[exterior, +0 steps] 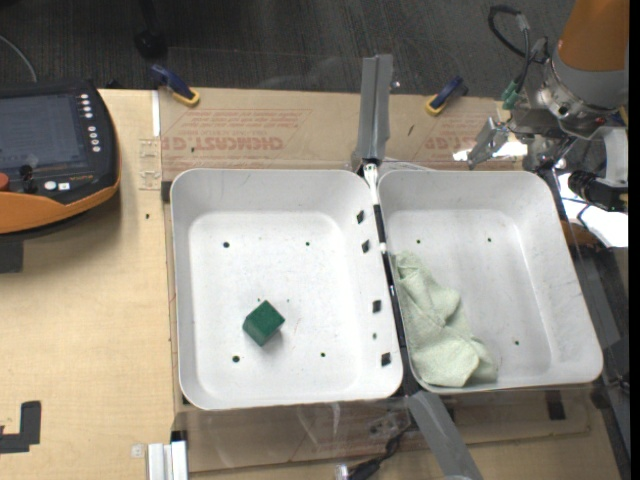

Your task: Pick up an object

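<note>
Arm: the grey arm with its orange band (597,13) stood at the upper right, above the far right corner of the right bin.
Gripper: the gripper (505,140) hung over the far rim of the right bin, beyond its floor; whether it was wide or narrow could not be told, and nothing showed in it.
Green block: 1 small green block (264,322) lay on the floor of the left bin (200,208), toward the near side, well apart from the gripper and in the other bin from it.
Cloth: 1 crumpled pale cloth (436,335) lay in the right bin (560,268), against its left wall and near corner.
Tabletop: the tabletop (80,318) carried the 2 bins side by side, with a handheld control tablet (50,153) at the far left.
</note>
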Robot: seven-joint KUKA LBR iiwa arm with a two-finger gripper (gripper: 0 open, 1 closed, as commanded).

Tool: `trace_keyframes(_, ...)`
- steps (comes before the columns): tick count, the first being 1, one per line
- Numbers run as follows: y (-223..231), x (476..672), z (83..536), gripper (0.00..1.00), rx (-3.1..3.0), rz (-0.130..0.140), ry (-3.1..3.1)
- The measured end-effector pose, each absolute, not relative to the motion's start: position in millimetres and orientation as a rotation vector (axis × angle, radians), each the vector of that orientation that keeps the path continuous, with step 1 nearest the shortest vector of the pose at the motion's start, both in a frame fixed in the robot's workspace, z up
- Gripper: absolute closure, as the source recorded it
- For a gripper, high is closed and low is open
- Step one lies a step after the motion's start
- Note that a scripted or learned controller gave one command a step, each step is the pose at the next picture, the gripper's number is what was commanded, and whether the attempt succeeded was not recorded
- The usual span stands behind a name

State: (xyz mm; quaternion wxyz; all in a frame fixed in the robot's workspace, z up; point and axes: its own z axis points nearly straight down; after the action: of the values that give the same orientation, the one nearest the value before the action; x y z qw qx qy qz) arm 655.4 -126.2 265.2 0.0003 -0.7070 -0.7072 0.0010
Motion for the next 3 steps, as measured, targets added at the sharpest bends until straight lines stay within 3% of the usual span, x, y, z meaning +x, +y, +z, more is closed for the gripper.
trace_keyframes(1, -71, 594.5, 193, 0.00, -2.523, 0.005, -1.869)
trace_keyframes(2, -17, 588.9, 191, 0.00, -2.088, 0.003, -2.345)
trace_keyframes(3, 57, 596.6, 192, 0.00, -2.180, 0.003, -2.262)
